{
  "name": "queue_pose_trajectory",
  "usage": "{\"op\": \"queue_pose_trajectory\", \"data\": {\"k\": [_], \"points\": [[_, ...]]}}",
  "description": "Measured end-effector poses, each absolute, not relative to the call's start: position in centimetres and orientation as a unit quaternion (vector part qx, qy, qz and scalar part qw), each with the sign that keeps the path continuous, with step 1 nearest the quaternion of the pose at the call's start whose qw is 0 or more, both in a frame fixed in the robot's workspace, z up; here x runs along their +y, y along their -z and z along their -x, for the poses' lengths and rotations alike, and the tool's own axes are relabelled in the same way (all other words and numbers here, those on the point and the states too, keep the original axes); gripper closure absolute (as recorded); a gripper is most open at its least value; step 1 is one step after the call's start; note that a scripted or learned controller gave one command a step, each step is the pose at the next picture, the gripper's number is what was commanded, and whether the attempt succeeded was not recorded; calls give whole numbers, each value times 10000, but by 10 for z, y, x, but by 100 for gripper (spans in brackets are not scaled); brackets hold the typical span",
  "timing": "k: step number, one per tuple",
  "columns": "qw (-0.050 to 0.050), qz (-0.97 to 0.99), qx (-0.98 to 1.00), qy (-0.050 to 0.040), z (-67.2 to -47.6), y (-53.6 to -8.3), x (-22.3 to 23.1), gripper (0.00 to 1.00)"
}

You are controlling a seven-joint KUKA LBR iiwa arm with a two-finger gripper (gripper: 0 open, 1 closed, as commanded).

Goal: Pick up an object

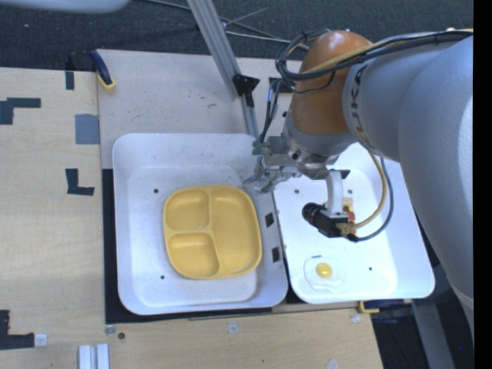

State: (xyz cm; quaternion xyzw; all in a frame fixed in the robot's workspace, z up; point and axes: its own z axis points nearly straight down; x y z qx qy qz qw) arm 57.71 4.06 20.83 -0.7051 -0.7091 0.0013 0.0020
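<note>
Over the bins' shared edge, the gripper (265, 177), finger state unclear, near the half-hidden yellow plate (211, 231).

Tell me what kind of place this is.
Most likely a robotics lab bench set up for grasping trials: a grey arm with an orange band, two white bins, and toy items, a yellow divided plate and a fried egg.

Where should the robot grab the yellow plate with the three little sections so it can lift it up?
Probably by the rim. The yellow plate lies flat in the left bin, too wide for the fingers to span, so one finger inside and one outside the raised edge seems best. Coming straight down on its upper-right edge suits: that side is nearest the gripper.
</note>
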Motion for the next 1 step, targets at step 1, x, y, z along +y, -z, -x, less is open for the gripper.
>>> {"op": "queue_pose_trajectory", "data": {"k": [1], "points": [[17,7049,-7093,-12,-558,-207,89,100]]}}
